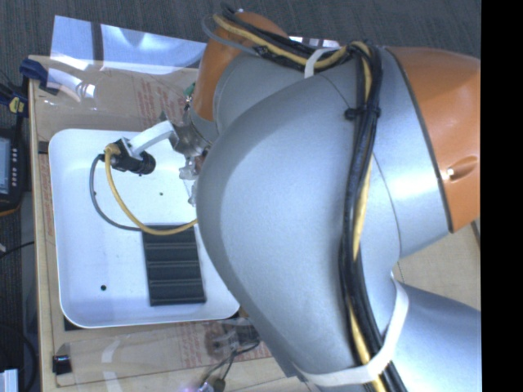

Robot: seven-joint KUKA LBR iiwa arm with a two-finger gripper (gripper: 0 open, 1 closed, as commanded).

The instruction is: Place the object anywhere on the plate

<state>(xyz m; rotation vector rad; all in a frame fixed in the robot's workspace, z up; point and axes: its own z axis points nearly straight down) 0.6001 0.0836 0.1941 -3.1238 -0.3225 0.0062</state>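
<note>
Dark ribbed object (174,264) near bin (73,219) edge (arm (327,219) looming)

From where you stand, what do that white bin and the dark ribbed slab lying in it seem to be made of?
The white bin looks like smooth moulded plastic: rounded corners, an even, faintly glossy surface. The dark ribbed slab looks matte, perhaps rubber or foam, with crosswise ridges and no shine; I can't tell which.
</note>
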